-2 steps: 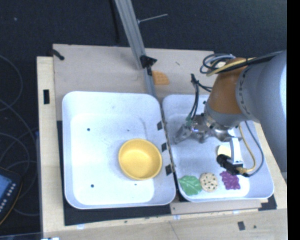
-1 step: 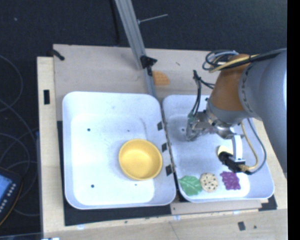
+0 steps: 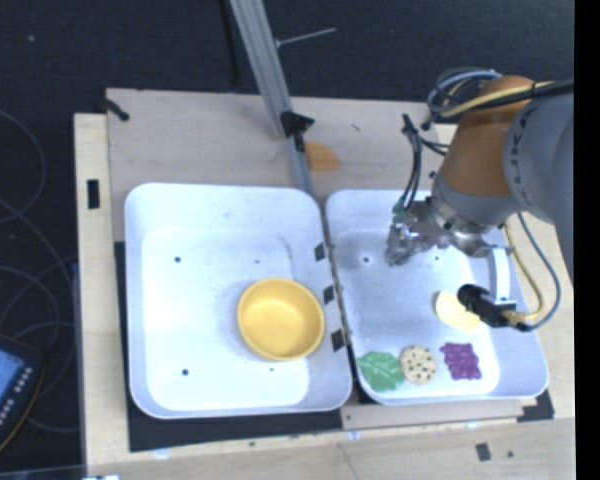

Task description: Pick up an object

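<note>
The right bin holds a green leaf-shaped piece, a speckled cookie and a purple grape bunch in a row along its near edge. A pale yellow piece lies further right, partly under a black cable fitting. My gripper hangs over the upper middle of the right bin, away from all of these pieces, with nothing visible between its fingers. The grey arm with its orange band reaches in from the right.
A yellow bowl sits in the left bin, near the divider between the bins. A slanted metal pole rises from the bench behind the bins. A small orange block lies on the bench beyond the bins.
</note>
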